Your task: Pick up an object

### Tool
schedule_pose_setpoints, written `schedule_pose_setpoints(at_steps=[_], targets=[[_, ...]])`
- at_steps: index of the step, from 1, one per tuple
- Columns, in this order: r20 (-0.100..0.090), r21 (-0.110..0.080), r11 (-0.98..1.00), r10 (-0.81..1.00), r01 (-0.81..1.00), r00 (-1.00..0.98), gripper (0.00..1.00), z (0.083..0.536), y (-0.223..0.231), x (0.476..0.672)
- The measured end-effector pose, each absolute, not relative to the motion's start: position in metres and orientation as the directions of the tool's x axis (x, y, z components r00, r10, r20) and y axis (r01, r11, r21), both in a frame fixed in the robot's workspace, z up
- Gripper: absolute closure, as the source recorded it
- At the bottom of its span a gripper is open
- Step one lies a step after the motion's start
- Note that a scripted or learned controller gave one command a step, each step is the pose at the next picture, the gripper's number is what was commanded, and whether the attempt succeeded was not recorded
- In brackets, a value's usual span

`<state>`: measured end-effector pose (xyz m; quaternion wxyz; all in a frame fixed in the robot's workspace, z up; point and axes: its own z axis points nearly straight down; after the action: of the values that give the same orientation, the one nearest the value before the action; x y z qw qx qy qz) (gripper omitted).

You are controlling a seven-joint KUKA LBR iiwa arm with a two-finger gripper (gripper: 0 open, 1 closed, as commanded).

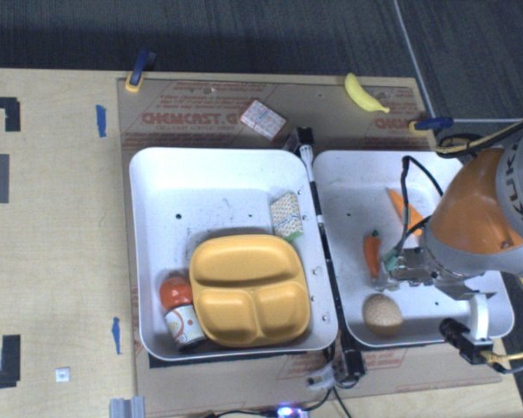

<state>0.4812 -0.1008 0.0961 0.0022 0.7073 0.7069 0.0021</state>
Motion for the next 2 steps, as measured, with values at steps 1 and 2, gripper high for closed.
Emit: schedule_pose_setpoints(at_steps=[1, 2], targets=[[0.000, 0.006, 0.000, 1.000, 1.000, 0.000, 0.00, 0.096, -0.101, 0.481], [-0.001, 0.003, 0.000, 1.000, 1.000, 0.000, 0.00, 0.086, -0.093, 0.486]])
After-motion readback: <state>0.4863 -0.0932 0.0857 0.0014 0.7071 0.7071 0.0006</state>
